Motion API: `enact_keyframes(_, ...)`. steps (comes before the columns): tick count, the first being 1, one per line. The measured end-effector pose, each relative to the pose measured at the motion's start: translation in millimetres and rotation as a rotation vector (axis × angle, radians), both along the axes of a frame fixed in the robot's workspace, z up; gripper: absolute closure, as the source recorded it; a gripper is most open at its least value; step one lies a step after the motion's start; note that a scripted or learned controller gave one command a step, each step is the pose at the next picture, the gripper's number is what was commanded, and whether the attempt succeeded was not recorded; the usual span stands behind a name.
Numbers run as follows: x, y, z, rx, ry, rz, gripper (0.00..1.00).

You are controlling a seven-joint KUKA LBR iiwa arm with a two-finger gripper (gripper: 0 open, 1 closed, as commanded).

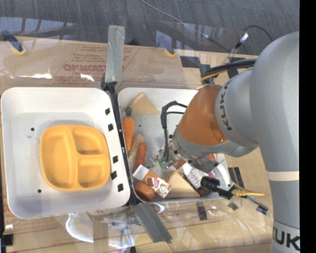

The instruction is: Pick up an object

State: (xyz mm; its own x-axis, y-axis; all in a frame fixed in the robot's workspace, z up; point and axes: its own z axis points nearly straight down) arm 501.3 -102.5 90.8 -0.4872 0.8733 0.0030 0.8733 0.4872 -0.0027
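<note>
The arm's orange wrist hides the gripper low in the right bin, so its fingers' state cannot be told, beside a carrot among half-covered clutter.

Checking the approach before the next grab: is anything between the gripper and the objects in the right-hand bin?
Nothing visible is. The gripper is already down among the clutter in the right bin, close to the carrot and the other items. The arm hides what lies beneath the wrist.
</note>
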Motion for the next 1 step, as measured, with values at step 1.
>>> enact_keyframes(1,77.3,-6.6,64.5,-0.002,-0.005,-0.144,0.0)
